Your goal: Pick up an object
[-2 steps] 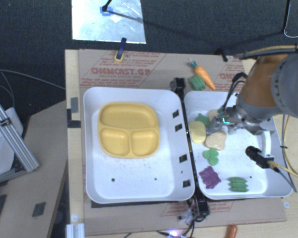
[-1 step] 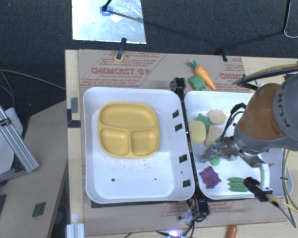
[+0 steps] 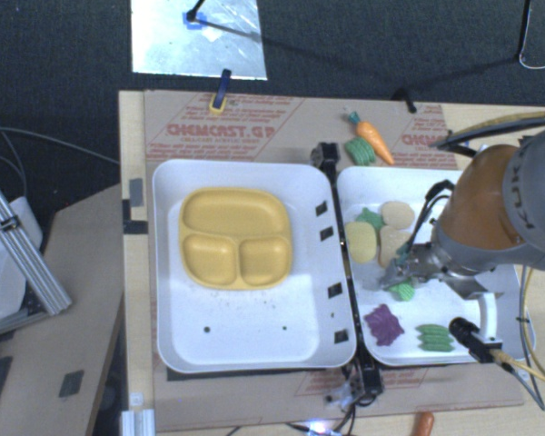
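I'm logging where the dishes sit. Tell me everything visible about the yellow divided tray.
The yellow divided tray is a pale yellow, plastic-looking dish with rounded corners and three compartments: one wide one at the far side, two smaller ones nearer the camera. It lies flat and upright in the left white bin, toward its far half, with nothing in it.

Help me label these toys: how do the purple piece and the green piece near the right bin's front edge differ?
The purple piece is a dark, lumpy, irregular blob; the green piece is a bright, flat, ridged strip. The purple piece lies nearer the bins' divider, the green piece farther right, by the arm. Both are small, rest on the right bin's floor, apart from the hand.
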`<control>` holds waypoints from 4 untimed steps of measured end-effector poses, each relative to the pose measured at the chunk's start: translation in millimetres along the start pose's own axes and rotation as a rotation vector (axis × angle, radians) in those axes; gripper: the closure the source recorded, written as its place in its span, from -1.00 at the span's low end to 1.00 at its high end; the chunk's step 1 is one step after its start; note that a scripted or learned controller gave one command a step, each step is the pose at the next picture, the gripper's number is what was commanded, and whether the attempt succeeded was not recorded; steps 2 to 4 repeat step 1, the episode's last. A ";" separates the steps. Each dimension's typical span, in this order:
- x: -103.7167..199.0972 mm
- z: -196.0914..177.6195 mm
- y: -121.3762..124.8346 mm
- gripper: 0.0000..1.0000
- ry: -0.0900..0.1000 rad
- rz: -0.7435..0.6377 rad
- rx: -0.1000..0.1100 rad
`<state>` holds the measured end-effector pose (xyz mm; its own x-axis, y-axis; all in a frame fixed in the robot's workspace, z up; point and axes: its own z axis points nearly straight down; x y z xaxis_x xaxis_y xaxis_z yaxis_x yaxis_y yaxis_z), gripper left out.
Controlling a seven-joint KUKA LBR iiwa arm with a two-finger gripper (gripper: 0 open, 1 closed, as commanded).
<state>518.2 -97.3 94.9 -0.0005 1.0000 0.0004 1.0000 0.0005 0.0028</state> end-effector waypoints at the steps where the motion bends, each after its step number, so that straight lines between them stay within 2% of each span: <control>1: 62.1 -107.3 -22.0 1.00 0.002 -0.010 -0.006; 4: 62.1 -107.3 -22.0 1.00 0.002 -0.010 -0.006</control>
